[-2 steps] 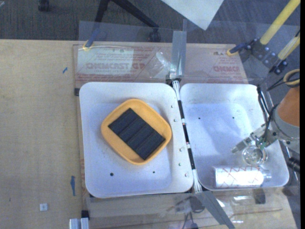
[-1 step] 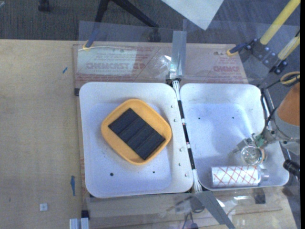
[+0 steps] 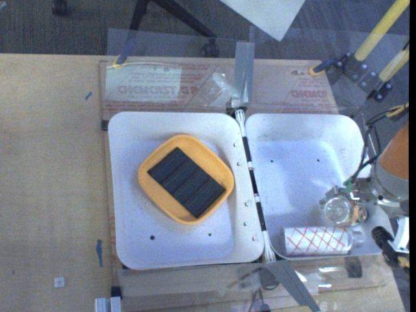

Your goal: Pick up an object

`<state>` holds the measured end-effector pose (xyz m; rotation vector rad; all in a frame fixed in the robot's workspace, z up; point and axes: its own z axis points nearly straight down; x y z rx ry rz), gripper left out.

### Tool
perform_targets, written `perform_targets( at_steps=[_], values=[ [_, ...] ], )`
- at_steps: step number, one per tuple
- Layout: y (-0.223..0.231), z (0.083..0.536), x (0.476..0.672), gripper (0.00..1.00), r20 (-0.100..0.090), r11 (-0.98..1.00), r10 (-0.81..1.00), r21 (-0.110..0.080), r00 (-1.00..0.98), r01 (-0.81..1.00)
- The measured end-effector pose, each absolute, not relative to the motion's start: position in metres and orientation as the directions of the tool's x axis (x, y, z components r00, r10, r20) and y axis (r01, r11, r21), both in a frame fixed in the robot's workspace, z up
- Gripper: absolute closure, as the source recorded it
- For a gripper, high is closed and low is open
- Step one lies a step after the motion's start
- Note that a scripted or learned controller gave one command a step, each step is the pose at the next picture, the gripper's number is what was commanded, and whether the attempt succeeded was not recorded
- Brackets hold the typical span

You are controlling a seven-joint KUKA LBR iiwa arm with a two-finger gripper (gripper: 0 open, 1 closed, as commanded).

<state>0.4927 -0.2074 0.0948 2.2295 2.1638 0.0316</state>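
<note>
A yellow square dish [image 3: 185, 177] with a black ribbed insert lies tilted in the middle of the left bin [image 3: 130, 135]. In the right bin [image 3: 292, 142], a white cylinder with a red criss-cross pattern [image 3: 318, 240] lies on its side along the front wall. Just above it, near the right wall, sits a small clear round object [image 3: 337, 209]. My gripper [image 3: 354, 199] reaches in from the right edge, low over that corner and right beside the clear object. The view does not show anything held.
The grey arm with its orange band [image 3: 396, 158] hangs over the right bin's right wall, with cables around it. A ridge [image 3: 250, 174] divides the two bins. Bare wooden bench [image 3: 52, 174] lies to the left.
</note>
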Motion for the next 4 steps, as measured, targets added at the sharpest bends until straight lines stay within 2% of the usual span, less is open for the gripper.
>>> perform_targets(
  at_steps=[1,2,3,4],
  values=[
    [-0.204,0.091,0.49,0.0,0.002,-0.216,0.976,0.028,0.217,0.976],
    [-0.206,0.101,0.489,1.0,-0.002,-0.22,0.975,0.029,0.22,0.975],
    [-0.169,0.185,0.532,1.0,0.0,-0.137,0.991,0.0,0.137,0.991],
    [-0.169,0.185,0.531,0.0,-0.001,-0.137,0.991,-0.001,0.137,0.991]
  ],
)
